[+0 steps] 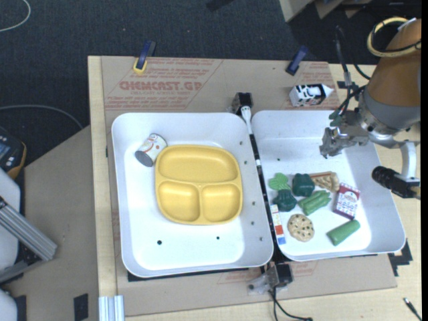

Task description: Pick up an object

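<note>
The gripper point(332, 143) hangs over the bare upper part of the right bin point(287, 129), and whether it is wide or narrow one cannot tell. The step seems to be the approach: the toys lie toward its seven o'clock, with the dark green piece point(302, 184) and the cookie point(301, 228) among them. Probably the next move calls for travelling over one toy and lowering.

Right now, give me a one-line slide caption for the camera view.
Gripper hovers over the right bin above small toys; yellow tray sits in the left bin.
</note>
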Controlling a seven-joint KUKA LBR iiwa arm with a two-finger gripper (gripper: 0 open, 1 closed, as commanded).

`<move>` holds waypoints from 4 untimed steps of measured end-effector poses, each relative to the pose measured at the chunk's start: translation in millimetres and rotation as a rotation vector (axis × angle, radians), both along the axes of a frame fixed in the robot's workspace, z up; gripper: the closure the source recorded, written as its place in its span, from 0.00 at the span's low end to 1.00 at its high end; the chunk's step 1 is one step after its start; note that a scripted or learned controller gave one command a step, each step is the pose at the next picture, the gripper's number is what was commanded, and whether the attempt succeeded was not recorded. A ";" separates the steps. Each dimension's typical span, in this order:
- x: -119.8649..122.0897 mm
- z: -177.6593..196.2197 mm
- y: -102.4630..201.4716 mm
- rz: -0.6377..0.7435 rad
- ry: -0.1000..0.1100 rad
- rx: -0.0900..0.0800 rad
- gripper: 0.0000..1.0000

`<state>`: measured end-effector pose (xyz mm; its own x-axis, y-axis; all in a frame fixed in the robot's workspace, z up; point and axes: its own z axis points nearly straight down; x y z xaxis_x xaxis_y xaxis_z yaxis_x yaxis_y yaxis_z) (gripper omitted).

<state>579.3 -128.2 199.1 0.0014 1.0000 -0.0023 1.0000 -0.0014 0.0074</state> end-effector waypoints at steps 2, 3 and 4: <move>-1.8 28.7 50.7 0.006 0.009 0.004 1.00; 14.2 24.8 111.7 0.007 0.005 0.003 1.00; 27.2 30.6 172.5 0.008 0.003 0.003 1.00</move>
<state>606.5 44.3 229.6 -0.0064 1.0000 0.0010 1.0000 0.0063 0.0040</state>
